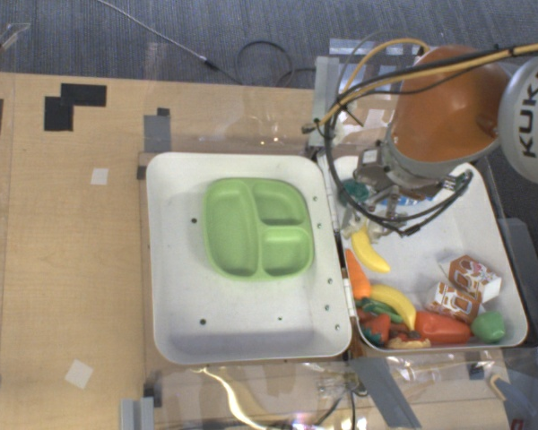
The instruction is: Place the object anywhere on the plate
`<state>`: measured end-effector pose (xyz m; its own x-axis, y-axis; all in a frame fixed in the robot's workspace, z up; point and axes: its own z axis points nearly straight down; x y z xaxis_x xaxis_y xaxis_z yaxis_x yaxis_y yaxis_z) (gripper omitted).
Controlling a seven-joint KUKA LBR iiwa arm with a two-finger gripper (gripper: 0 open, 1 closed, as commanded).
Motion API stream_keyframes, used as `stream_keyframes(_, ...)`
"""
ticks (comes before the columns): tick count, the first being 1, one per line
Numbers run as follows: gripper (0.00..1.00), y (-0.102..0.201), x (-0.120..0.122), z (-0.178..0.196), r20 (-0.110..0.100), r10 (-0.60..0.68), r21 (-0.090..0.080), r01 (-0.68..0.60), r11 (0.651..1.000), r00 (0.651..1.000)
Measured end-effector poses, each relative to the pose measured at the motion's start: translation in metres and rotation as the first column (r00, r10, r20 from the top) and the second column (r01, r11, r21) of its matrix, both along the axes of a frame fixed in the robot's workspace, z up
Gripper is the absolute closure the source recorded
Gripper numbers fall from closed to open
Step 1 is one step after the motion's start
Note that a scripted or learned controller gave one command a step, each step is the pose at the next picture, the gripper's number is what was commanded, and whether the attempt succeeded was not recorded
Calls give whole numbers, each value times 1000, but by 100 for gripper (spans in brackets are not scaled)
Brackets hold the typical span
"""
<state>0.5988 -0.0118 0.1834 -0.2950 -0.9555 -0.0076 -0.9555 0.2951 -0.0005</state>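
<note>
No part of the placing is seen to be done yet. The green, three-compartment plastic plate (255,228) is lying in the left-hand shallow white bin (175,321), and nothing is resting in any of its compartments.

The toy food is being kept in the right-hand shallow white bin (513,305). A small yellow plastic banana (368,250) is lying at the bin's left side, with an orange plastic carrot (358,276) just beside it on the near side. Nearer still, a second yellow banana (395,302), a red plastic piece (441,327) and a green round piece (489,327) are heaped along the near wall, and a small printed white-and-brown carton (464,288) is lying to their right.

The grey arm with its orange band (444,106) is being held over the far part of the right bin. The gripper (386,200) is hanging beneath the wrist among black cables, just beyond the first banana. Whether it is spread or closed cannot be told, and no object is seen in its hold.

It is judged that the whole task is left: an object is to be picked, carried left and set on the plate.
</note>
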Motion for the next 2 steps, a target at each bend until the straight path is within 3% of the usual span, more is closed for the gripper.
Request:
stream_keyframes(1,100,79,13,3,6,66,-1,-66,998,998)
stream_keyframes(2,100,136,70,-13,5,169,-1,-169,986,986)
